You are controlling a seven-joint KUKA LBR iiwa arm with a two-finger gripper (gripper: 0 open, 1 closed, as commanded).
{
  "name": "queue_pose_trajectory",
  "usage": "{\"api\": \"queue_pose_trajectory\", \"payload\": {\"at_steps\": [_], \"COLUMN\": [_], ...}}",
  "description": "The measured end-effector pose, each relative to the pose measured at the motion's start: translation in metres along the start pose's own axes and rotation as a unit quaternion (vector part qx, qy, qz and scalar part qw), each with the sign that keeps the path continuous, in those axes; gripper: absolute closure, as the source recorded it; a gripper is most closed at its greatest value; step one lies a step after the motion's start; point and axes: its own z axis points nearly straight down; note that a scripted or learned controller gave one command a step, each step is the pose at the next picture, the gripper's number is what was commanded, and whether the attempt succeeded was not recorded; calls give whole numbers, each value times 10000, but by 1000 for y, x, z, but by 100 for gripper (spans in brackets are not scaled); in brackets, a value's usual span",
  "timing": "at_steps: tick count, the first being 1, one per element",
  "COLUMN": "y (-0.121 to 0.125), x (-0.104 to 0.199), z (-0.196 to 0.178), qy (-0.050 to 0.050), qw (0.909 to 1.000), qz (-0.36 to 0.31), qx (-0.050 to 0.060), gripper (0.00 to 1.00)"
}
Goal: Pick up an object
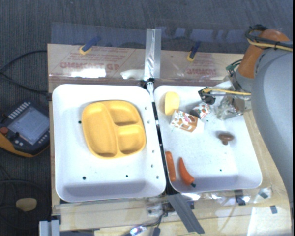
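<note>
The claw [225, 106] is low over the far part of the right bin [246, 178], near its back wall, and from where I stand the metal and cabling blur together, so I cannot tell how it is set or whether it has anything in it. Just beside it, toward the middle of the bin, sits a small patterned object [202, 111], and touching or nearly touching that is a small printed carton [185, 121] lying tilted. A yellow piece [171, 102] rests close to the divider, a small brown lump [226, 138] lies apart toward the near side, and two orange carrot-like pieces [179, 168] lie side by side near the front corner. The left bin [69, 181] carries a yellow divided tray [114, 128].

The trouble I would expect is crowding. The patterned object and the carton are so close that a closing grip could catch the edge of one and shove the other, or pinch both and drop them on the lift. The claw is also near the bin's back wall, so a descent slightly off could strike the rim or wedge something against it. The carton's tilt might let it slide out sideways. The brown lump looks low and rounded, likely to squirt free.
</note>
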Motion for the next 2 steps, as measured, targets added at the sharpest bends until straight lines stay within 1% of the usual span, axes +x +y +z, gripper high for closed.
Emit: {"api": "queue_pose_trajectory", "payload": {"at_steps": [1,2], "y": [-1,0], "x": [0,3], "z": [-10,-1], "qy": [-13,-3], "qw": [10000,10000], "qz": [-21,-5], "qx": [-5,-4], "gripper": [100,100]}}
